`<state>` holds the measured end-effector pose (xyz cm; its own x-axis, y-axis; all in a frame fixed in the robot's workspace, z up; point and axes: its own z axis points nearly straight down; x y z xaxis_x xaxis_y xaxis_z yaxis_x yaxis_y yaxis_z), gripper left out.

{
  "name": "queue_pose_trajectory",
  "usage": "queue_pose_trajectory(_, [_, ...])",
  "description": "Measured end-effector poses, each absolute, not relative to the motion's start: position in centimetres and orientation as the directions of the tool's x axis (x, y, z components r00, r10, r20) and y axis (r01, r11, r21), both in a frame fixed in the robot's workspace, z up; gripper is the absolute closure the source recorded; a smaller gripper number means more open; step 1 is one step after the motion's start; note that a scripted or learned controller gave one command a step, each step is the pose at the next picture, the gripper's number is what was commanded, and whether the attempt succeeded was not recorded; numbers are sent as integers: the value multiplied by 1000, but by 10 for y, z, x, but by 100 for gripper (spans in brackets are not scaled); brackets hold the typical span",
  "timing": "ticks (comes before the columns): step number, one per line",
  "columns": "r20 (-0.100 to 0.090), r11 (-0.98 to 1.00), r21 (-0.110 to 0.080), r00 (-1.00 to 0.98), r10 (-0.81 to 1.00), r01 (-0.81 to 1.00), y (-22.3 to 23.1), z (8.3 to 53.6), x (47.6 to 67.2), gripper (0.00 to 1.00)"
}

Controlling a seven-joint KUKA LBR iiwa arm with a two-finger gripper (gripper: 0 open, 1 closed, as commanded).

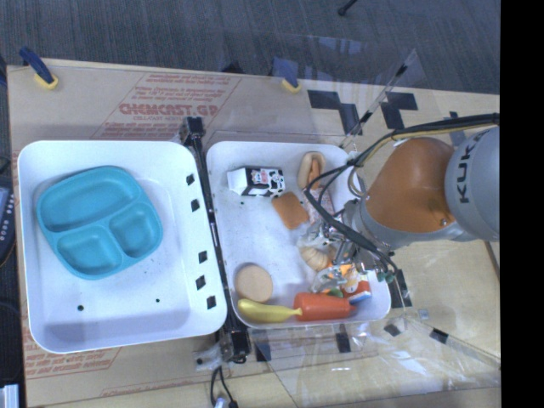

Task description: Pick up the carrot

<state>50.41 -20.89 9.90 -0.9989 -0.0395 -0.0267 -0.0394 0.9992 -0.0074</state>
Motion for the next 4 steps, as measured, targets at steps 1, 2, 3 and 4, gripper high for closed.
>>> queue_pose_trajectory(1, [-25,999,-6,-999,-47,-47,-207,109,505,100])
queue_pose_trajectory(2, [-24,999,-6,-999,-48,-48,-207,109,505,0])
queue_pose_trajectory(3, [-20,999,-6,-999,-51,-51,-209,97,507,0])
queue_pose_trajectory(4, [-21,998,-6,-998,-58,-58,-207,108,508,100])
